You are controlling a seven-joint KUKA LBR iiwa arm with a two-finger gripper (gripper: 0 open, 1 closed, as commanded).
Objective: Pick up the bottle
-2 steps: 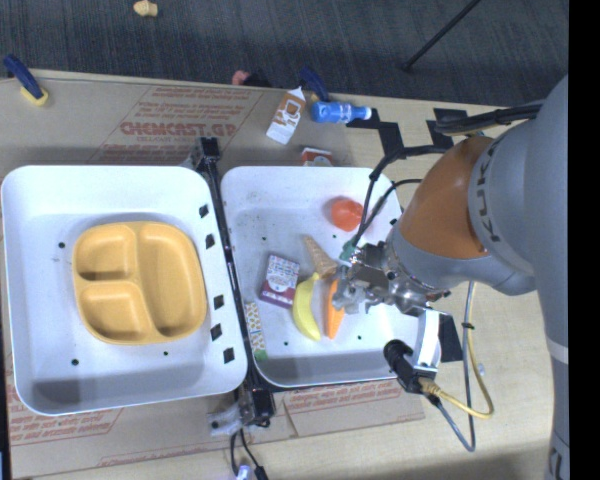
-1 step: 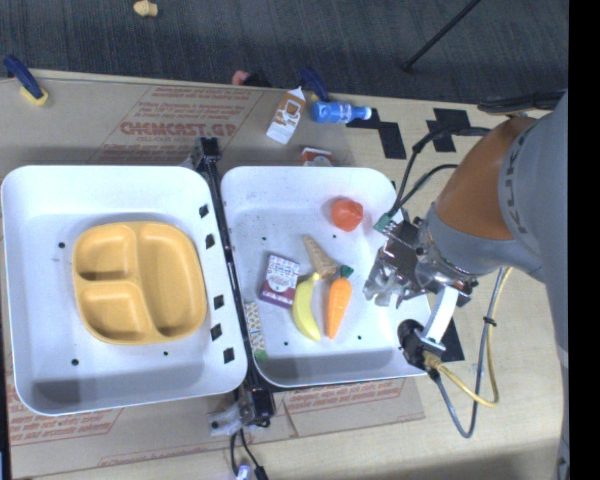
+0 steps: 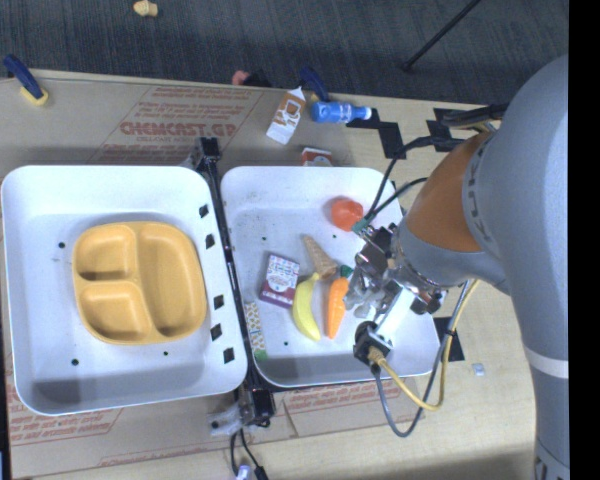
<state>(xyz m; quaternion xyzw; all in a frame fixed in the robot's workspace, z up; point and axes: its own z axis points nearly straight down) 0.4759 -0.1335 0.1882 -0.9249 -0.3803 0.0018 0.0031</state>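
While gripper (image 3: 365,286) hovers beside toy carrot (image 3: 335,308), finger state cannot be told; blue bottle (image 3: 335,113) lies well beyond, outside right bin (image 3: 242,268). Risk: wrong-object grasp.

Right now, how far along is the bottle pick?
Done: nothing visible yet. The blue bottle lies on the bench behind the right bin, outside both bins. In hand: the pincer is low in the right bin beside the carrot and banana. Left: reach the bottle, grasp, lift.
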